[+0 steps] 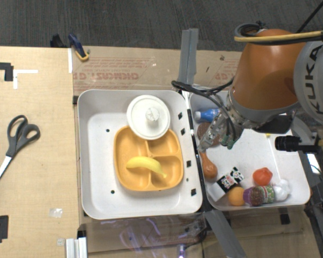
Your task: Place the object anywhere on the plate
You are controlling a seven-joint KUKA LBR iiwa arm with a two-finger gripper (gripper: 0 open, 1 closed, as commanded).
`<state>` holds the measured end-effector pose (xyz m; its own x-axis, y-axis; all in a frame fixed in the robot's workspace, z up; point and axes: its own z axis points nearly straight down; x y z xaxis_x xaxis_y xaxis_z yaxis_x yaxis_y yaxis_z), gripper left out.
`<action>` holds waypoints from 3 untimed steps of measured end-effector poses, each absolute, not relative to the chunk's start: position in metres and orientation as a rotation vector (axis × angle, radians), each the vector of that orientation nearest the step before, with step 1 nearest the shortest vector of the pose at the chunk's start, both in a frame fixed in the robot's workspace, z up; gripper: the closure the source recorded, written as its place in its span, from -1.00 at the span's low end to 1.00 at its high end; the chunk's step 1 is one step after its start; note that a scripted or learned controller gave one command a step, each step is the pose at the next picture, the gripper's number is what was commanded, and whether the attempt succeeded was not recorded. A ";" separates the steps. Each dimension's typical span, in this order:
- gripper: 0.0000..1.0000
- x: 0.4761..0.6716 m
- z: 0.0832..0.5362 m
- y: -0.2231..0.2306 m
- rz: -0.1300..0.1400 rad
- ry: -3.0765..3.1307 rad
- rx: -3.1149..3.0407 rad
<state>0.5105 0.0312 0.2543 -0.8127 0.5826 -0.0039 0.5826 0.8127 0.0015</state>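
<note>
translucent fingers hang over the right bin's left edge; whether they are apart or together, i cannot tell. the banana lies on the orange plate in the left bin, long axis running left to right, tip angled toward the plate's lower right corner.

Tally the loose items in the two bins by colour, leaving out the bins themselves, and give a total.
Partly hidden items under the arm may be missed.
Yellow: 1, the banana
Yellow-orange: 1, the divided plate
White: 1, the round lid
Blue: 1, the bottle
Brown: 1, the drumstick-like toy
Black and white: 1, the small box
Orange: 1, the ball
Red: 1, the tomato-like toy
Purple: 1, the grape bunch
Total: 9
</note>
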 end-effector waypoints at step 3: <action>1.00 0.482 0.311 0.177 0.000 3.130 0.249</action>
